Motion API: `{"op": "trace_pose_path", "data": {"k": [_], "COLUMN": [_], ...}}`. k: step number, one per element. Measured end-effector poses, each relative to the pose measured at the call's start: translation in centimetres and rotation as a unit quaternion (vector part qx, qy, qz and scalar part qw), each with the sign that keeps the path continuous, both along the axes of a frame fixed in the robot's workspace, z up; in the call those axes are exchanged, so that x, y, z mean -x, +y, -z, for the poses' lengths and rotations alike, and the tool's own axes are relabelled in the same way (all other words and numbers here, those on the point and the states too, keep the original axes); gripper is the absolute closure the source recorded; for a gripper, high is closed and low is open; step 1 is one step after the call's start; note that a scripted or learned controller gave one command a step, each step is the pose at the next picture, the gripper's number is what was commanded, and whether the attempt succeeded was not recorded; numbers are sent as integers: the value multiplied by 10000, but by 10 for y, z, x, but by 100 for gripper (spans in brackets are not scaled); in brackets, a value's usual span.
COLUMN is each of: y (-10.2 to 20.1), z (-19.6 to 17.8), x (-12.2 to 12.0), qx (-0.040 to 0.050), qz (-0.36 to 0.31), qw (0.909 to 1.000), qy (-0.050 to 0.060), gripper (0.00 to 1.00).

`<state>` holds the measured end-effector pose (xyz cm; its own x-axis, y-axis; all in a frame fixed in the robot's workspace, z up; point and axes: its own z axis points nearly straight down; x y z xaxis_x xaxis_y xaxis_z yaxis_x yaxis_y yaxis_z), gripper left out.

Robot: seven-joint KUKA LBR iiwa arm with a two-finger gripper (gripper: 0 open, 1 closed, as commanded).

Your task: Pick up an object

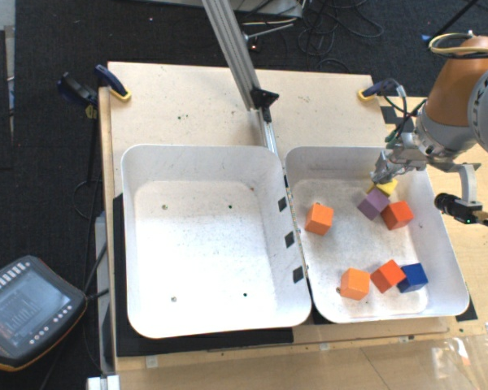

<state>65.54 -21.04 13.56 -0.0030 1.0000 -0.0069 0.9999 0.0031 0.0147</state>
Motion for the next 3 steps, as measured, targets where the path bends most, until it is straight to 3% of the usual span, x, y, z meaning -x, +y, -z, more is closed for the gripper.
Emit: {"op": "trace_pose_path", "data": {"k": [1,2,3], "y": [-1,-1,56], "z": [-65,-79,-91], "x": [-2,-3,10], "qx": [-15,-24,-43], "qz": [4,5,-19], "qw": [10000,10000,10000], "qy": [26,50,73], "gripper": [100,100,100]}}
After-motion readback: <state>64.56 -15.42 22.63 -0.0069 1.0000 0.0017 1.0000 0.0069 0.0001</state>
